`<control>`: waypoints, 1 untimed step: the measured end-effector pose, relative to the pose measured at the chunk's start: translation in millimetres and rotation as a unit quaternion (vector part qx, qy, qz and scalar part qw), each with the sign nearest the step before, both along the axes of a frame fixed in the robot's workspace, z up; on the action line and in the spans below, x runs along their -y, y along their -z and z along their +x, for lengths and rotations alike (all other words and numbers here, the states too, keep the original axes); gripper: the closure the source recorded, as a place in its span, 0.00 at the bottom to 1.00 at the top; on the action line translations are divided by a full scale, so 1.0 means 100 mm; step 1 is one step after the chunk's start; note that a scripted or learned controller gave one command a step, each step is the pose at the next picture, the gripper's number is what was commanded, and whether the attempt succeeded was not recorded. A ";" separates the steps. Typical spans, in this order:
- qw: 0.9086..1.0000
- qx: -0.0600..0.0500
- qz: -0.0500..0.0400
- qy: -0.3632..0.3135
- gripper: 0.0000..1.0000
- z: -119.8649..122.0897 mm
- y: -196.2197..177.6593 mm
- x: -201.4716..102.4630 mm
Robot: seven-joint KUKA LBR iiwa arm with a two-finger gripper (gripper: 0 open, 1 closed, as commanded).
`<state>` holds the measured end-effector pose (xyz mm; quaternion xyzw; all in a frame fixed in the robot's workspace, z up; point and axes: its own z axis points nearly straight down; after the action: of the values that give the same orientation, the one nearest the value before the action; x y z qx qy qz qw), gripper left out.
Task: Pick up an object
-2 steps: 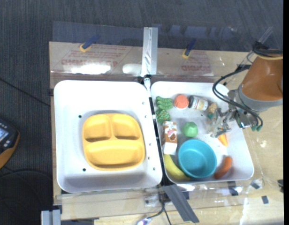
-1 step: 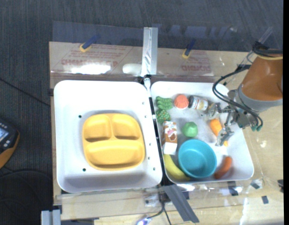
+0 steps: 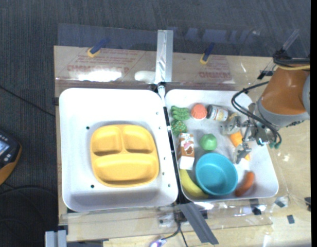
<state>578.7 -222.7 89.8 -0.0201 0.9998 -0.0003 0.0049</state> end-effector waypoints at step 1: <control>1.000 0.004 -0.002 0.000 1.00 0.02 -0.12 0.00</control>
<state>581.0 -222.9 101.5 -0.0200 0.9998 -0.0020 0.0089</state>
